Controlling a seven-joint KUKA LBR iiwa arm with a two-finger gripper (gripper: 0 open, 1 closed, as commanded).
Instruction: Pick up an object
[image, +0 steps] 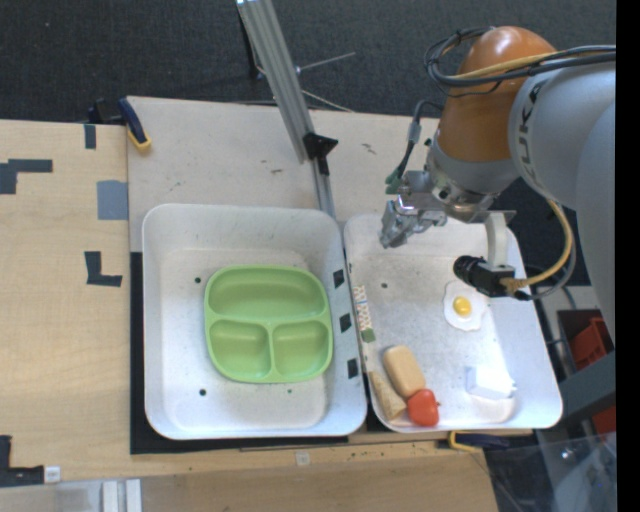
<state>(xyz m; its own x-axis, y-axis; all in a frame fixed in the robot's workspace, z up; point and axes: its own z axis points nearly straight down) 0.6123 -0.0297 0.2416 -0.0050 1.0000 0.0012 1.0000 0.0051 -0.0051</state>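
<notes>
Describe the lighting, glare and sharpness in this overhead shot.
Camera view: even, soft lighting with faint shadows; a bright sheen on the arm's orange band; the two-finger gripper looks slightly blurred; the green divided plate and fried egg toy are fairly sharp; overall resolution is low.

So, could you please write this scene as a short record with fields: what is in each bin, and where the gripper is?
left bin: green divided plate, three compartments
right bin: toy fried egg, bread roll, red tomato-like piece, brown stick along the near left wall, pale translucent item
gripper: over the far left part of the right bin, nothing seen between its fingers
arm: reaches in from the right
</notes>
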